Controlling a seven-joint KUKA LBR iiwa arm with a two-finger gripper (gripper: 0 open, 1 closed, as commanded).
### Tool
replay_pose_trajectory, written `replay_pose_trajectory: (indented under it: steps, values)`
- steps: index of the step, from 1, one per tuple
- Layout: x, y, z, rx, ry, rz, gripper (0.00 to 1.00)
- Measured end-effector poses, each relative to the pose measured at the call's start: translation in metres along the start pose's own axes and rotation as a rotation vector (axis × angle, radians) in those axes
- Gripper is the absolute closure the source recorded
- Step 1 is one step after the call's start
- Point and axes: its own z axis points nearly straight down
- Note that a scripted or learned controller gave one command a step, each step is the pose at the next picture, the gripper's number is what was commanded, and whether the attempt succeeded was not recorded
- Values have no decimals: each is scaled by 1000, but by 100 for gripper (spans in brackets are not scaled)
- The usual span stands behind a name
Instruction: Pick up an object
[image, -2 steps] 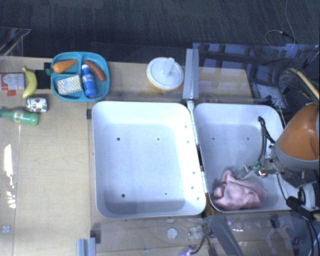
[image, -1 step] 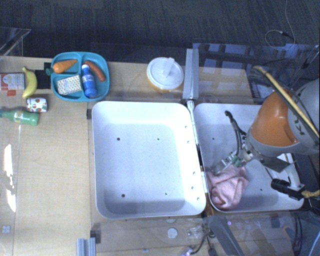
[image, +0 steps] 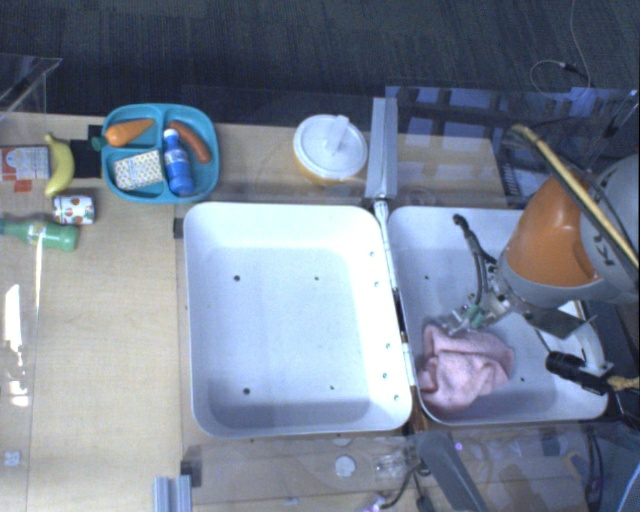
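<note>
Pink cloth (image: 462, 366) lies crumpled in the right bin (image: 540, 405), toward its near-left corner. The gripper (image: 468, 318) is lowered to the cloth's upper edge, apparently touching it. How far the pincer is open, and whether it has hold of fabric, cannot be determined.

Overhead light is falling evenly, rendering the two white bins (image: 290, 320) bright but not clipped. Soft shadows are pooling along their lower inner walls. Glare streaks are showing on the tabletop (image: 100, 330) at left. Overall focus is slightly soft.
</note>
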Motion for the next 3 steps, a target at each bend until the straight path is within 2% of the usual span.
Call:
replay_pose_trajectory:
  steps: [1,2,3]
  values:
    - [0,0,0,0,0,0,0]
    - [-11,18,14,9,4,222,0]
    - [-1,-51,12,5,-1,282,0]
